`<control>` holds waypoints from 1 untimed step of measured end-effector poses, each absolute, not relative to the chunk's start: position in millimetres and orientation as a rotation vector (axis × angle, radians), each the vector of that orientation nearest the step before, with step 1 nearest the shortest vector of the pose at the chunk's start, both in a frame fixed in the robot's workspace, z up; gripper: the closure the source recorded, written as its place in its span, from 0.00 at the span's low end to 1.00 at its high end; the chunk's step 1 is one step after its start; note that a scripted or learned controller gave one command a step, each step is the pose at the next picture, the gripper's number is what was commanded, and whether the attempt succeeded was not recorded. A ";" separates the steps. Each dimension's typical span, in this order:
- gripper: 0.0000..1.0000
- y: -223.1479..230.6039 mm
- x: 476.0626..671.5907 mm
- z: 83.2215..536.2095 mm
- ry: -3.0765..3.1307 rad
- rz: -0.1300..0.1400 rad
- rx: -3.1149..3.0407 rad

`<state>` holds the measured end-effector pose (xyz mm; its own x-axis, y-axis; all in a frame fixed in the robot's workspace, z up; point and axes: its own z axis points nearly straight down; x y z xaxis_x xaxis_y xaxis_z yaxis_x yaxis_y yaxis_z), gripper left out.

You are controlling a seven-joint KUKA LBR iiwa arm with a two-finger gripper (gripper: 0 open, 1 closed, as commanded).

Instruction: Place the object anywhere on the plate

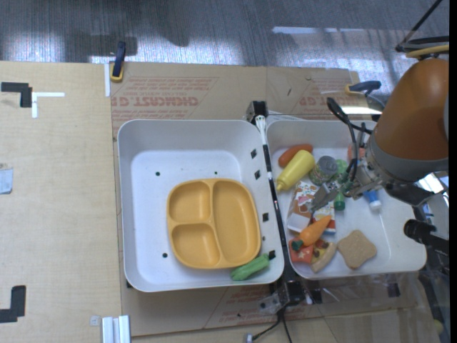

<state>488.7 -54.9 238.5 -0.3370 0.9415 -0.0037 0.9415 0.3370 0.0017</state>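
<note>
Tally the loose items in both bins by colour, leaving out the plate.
Green: 1, pea pod in the left bin
Yellow: 1, bottle
Orange: 2, sausage, carrot
Tan: 1, toast
Total I can make out: 5; the clutter under the gripper is unclear.

Yellow plate (213, 222) smooth matt plastic; white bins (143, 191) glossy plastic; bench (57, 227) pale wood; cardboard (186, 95) under bins.

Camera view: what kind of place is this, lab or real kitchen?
Most likely a robot lab pick-and-place bench. Two white bins sit on taped cardboard, the KUKA arm reaches over toy food such as a yellow bottle, and a yellow divided plate waits as target.
</note>
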 end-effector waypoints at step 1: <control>0.00 -54.9 488.7 238.5 2.565 -0.001 1.806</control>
